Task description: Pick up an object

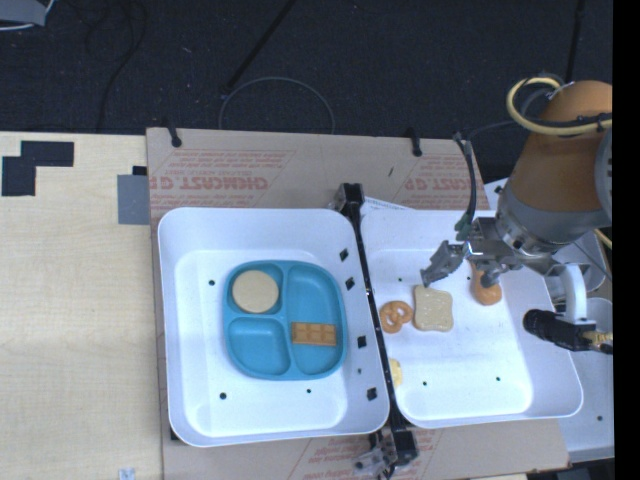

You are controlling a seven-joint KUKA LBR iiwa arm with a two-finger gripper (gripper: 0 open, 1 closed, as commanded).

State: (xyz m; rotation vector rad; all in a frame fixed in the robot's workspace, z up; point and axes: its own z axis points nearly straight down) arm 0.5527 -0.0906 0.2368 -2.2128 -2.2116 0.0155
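You've got the left white bin (170, 318) sitting on printed cardboard (260, 168). Inside it lies a blue divided tray (305, 290). Look at the tray's 10 o'clock pocket: a round tan biscuit (254, 290). At its 4 o'clock, a small waffle-patterned cracker (314, 335). Out at the bin's 9 o'clock runs pale wooden bench (70, 318), with black tape marks (35, 166) and a grey patch (131, 198) towards 10 o'clock.
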